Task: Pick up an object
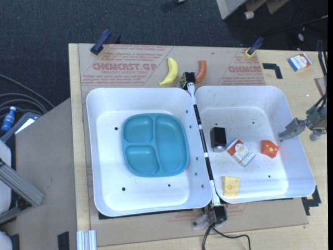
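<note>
**Ana:** Closest to the lens in the camera view, what do you see?

**Ben:** Low in the right-hand shallow white plastic bin (pixel 291 105), at about 7 o'clock from its middle, lies a yellow toy cheese wedge (pixel 231 186), pale and dotted with holes, just beside the bin's left wall.

**Ana:** And the other things to pick?

**Ben:** A small red, white and yellow printed carton (pixel 241 152) lies flat and skewed near the bin's middle. At 10 o'clock from it, just beside it, is a small black block (pixel 218 138). At 3 o'clock from the carton, apart from it, sits a small round orange-red toy (pixel 269 148).

**Ana:** The gripper?

**Ben:** The grey two-finger gripper (pixel 299 134) is at the bin's 3 o'clock rim. Its fingers are spread, with nothing between them. The orange-red toy lies near it, at about 8 o'clock from its nearer fingertip (pixel 284 135), not touching.

**Ana:** The left side?

**Ben:** The left white bin (pixel 99 139) holds a blue three-section plastic plate (pixel 155 144), flat at its centre.

**Ana:** Outside the bins?

**Ben:** On the bench at 12 o'clock, above the seam, lie a yellow toy banana (pixel 169 72) and an orange toy sausage (pixel 201 71), apart from each other.
</note>
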Available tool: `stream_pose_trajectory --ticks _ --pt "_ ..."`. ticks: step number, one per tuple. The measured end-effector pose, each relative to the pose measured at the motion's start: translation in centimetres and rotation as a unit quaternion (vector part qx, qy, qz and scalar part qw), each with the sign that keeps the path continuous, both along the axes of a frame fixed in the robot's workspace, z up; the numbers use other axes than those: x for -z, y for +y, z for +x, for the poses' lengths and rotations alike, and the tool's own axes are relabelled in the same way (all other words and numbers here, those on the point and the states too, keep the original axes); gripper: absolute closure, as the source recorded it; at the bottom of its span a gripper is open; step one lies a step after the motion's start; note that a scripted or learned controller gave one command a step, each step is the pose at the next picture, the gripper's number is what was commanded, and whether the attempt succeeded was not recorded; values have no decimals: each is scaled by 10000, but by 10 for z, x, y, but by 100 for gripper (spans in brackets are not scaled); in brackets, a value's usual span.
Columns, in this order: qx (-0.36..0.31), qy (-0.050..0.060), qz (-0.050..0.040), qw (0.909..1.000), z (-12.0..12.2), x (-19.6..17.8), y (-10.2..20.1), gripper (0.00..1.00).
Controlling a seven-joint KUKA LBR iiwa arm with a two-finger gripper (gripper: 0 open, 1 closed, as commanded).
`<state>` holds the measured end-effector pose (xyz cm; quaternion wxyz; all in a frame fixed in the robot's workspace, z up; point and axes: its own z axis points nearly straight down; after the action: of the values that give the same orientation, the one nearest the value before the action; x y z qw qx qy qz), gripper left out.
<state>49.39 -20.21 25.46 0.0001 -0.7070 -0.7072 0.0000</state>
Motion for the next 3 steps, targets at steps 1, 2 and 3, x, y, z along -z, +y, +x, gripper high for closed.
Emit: stream_pose_trajectory --ticks 1,2,3 --pt "-4 -3 0 10000 29 148 27 0" --pt "-7 -84 -34 10000 102 163 46 0" --pt "-10 -110 -59 9999 103 151 44 100"
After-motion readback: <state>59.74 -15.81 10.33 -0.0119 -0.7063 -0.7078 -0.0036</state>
